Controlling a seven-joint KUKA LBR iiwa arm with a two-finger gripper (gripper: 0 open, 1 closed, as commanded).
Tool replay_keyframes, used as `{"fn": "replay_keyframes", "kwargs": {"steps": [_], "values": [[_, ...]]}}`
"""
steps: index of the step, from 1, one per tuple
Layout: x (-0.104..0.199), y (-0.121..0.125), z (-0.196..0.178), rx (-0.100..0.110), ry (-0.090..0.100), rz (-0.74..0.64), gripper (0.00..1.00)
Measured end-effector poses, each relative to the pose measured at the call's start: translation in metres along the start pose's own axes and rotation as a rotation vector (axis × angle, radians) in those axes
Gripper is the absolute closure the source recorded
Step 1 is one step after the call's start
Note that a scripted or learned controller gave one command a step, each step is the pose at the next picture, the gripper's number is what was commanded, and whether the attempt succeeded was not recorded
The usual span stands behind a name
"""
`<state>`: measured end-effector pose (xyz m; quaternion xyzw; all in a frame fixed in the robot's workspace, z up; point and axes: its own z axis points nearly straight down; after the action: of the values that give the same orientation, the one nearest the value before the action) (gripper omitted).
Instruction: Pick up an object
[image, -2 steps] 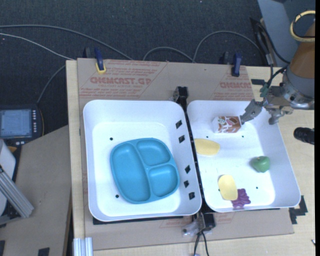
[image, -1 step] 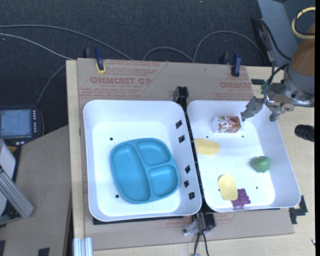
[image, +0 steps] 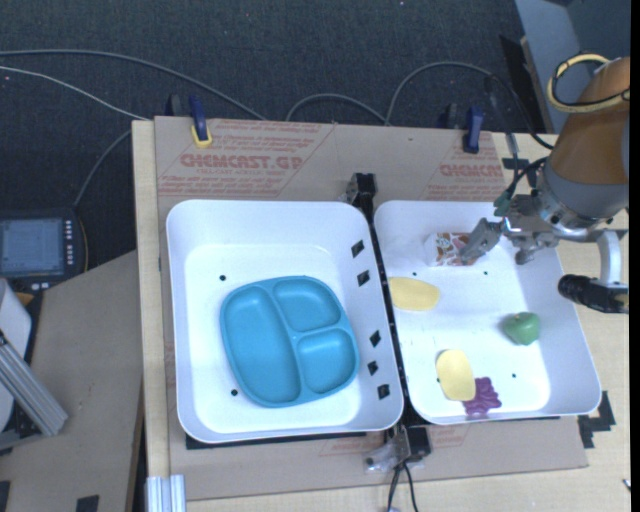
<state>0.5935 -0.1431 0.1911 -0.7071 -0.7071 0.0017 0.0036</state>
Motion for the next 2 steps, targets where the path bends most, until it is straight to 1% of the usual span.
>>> {"fn": "replay_keyframes", "kwargs": {"steps": [1, 2], "values": [[-0.004, 0.008, 0.055, 0.000, -0.001, 0.000, 0.00], [-0.003, 0.007, 0.109, 0.000, 0.000, 0.000, 0.00]]}}
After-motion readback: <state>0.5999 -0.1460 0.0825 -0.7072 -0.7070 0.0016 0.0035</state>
